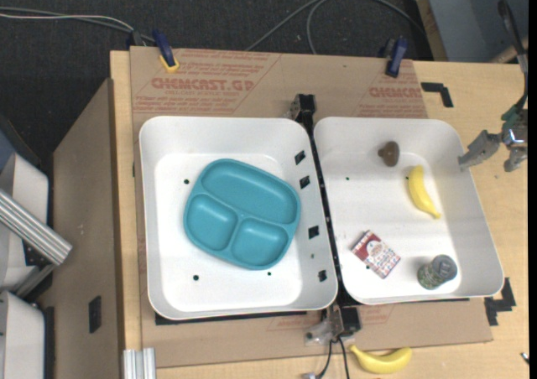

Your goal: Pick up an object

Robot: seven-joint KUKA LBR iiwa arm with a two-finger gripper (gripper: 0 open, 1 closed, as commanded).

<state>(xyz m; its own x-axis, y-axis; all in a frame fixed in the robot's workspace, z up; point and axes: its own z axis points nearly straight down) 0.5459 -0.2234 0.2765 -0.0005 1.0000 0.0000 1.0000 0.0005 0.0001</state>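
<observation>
Pincer: sitting at the right edge of the view, the gripper is hanging just outside the right bin, over its upper right rim; its two fingers are standing spread with nothing between them.

Why it is there: it is hovering apart from every object, so I judge no grasp is under way yet.

Likely target: the banana is lying in the right bin's upper right part, the object nearest the pincer, with bare white floor around it.

Banana's axis: its long axis is running from upper left to lower right, bowing slightly; the upper end is pointing toward the bin's far wall, the lower end toward the right rim.

What that asks: closing across the short width, at right angles to that slant, is looking like the surest grip.

Brown lump: resting just above and left of the banana, near but not touching.

Small packet: lying flat and tilted in the lower middle of the right bin.

Grey-green round object: sitting in the bin's lower right corner, close to the wall, so harder to straddle.

Left bin: holding a teal divided plate, well apart from the pincer.

Second banana: lying outside the bins on the bench's near edge.
</observation>
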